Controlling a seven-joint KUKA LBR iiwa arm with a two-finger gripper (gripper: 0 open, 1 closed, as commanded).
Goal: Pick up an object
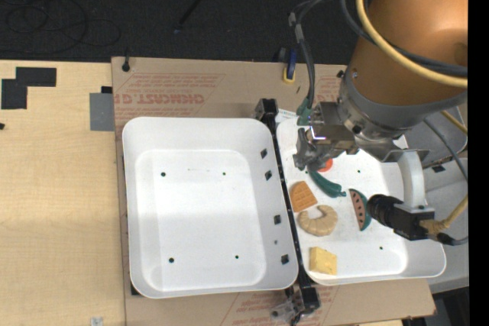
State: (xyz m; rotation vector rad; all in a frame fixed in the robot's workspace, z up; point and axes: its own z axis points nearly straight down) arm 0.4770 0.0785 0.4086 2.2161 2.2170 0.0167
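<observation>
Cheese wedge nearest us in right bin; beyond it croissant, waffle piece, watermelon slice. Farther back we see pincer low over red piece; finger spread, cannot tell. Left bin alongside on desk.

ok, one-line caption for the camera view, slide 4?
KUKA arm's claw low over the right bin, above toy food: waffle, croissant, cheese wedge, watermelon slice.

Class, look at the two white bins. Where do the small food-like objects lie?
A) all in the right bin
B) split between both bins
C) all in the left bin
A: the yellow block, croissant-shaped piece and watermelon slice all lie in the right bin.
</observation>
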